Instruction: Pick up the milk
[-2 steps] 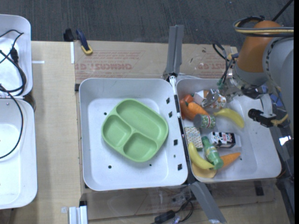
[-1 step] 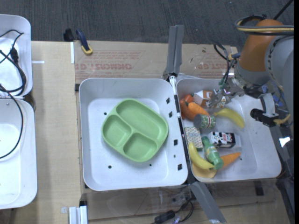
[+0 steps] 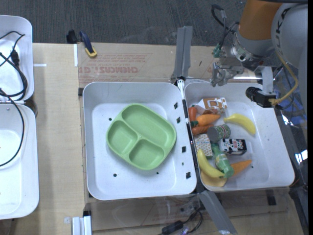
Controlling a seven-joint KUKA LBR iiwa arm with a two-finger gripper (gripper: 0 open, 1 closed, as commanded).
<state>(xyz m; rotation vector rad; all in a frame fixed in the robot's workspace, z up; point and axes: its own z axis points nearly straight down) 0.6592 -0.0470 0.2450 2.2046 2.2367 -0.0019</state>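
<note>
- Up at the right bin's [image 3: 283, 131] twelve o'clock rim, the jaws hover; spread or pressed together, I cannot tell.
- Milk [image 3: 233, 146] lies mid-bin, seemingly untouched.

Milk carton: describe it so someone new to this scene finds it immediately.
Look in the right-hand white bin, the one packed with toy food, not the bin holding the green divided plate. Near the middle of the pile, below the yellow banana, lies the milk carton on its side. It is the only black-and-white, cow-patterned item there.
</note>
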